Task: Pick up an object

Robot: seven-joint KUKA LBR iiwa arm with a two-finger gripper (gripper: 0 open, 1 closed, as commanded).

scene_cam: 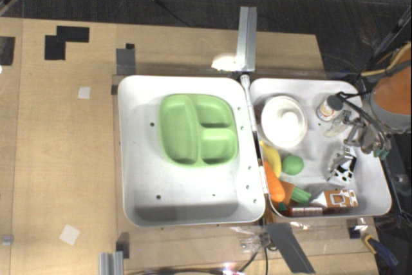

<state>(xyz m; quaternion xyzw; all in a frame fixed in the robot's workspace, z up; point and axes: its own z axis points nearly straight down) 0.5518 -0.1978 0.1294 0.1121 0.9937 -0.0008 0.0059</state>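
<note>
From above, the gripper (347, 152) hangs low in the right bin (381, 199), its state impossible to tell, just above a black-and-white item (344, 172), perhaps a toy cow, with a green ball (293, 165), carrot (275, 185) and bowl (283, 120) nearby, while a green tray (197, 129) lies in the left bin (138, 158).

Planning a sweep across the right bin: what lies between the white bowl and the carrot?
In the camera view, a yellow banana lies between the white bowl and the carrot, with a green ball just beside it.
</note>
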